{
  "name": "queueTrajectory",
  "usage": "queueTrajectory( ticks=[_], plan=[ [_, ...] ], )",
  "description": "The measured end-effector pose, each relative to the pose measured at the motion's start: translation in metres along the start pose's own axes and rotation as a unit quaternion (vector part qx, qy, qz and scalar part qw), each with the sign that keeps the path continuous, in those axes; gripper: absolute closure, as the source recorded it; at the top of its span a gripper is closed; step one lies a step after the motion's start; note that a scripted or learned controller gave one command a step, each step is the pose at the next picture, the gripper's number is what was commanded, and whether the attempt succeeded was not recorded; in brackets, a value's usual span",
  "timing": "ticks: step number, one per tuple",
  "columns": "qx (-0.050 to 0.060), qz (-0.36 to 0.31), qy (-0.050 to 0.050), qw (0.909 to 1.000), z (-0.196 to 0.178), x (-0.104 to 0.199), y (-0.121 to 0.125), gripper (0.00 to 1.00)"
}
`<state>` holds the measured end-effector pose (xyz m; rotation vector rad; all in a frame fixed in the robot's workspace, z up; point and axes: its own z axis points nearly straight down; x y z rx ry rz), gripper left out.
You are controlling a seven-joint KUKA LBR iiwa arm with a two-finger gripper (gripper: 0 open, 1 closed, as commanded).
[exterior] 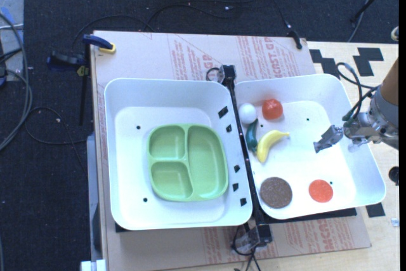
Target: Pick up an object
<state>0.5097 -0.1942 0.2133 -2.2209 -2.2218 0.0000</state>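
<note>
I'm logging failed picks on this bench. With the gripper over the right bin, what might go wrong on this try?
The gripper hangs over bare floor of the right bin, with nothing beneath it; closing here would likely grab nothing. The banana, teal item and white ball crowd the divider, so a grasp there might nudge neighbours or catch two.

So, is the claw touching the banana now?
Apart. The camera view shows bare white bin floor between the claw and the banana.

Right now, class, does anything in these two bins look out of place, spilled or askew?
Nothing stands out. The green divided plate lies flat in the left bin. The banana, white ball, red ball and two discs sit loose in the right bin.
</note>
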Motion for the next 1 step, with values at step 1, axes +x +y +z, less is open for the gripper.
queueTrajectory(
  ticks=[1],
  plan=[
    [0.000, -0.026, 0.000, 0.9996, -0.0223, -0.0097, -0.0138, 0.00]
  ],
)
